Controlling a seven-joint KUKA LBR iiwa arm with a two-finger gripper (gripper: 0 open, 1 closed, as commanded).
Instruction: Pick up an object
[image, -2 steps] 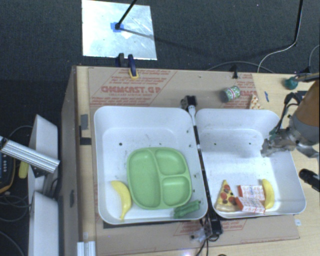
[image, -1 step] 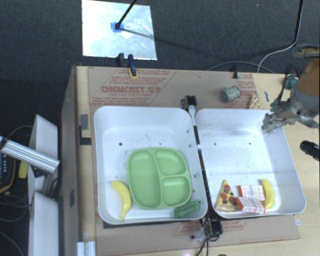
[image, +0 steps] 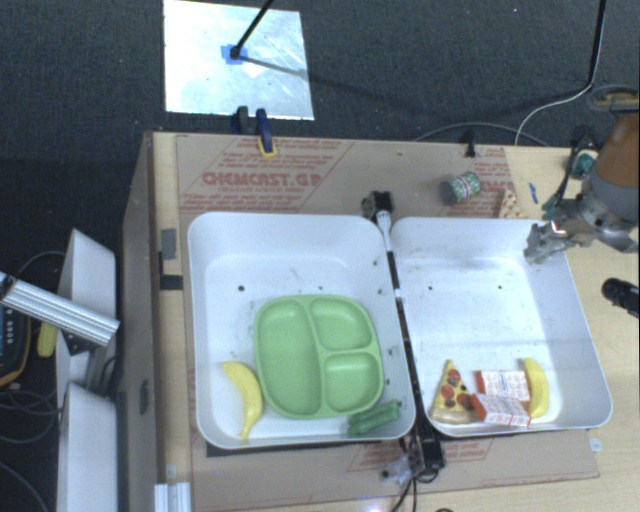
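Bench seen from above at a slant, bearing two shallow white plastic bins side by side on a brown printed board. The left bin (image: 215, 250) holds a pale green plastic plate with three compartments (image: 318, 357) near its front. A yellow toy banana (image: 245, 396) lies just beside the plate's left edge, curving toward the front wall. A small dark green object (image: 374, 418), too blurred to identify, sits at the plate's front right corner.

The right bin (image: 480, 290) holds three things clustered along its front wall: a toy pizza slice with red toppings (image: 452, 392), a red and white small carton (image: 503, 394) just beside it, and a second yellow banana (image: 537, 386) touching the carton's right side, partly hidden behind it.

The grey arm with its orange band is cut off at the right edge. Its metal two-finger gripper (image: 548, 238) hovers over the right bin's back right corner, well apart from the three objects at the front. It is small and blurred, so whether it is open or closed cannot be told; nothing seems to be held.

A small striped can (image: 462, 187) lies on the board behind the right bin.
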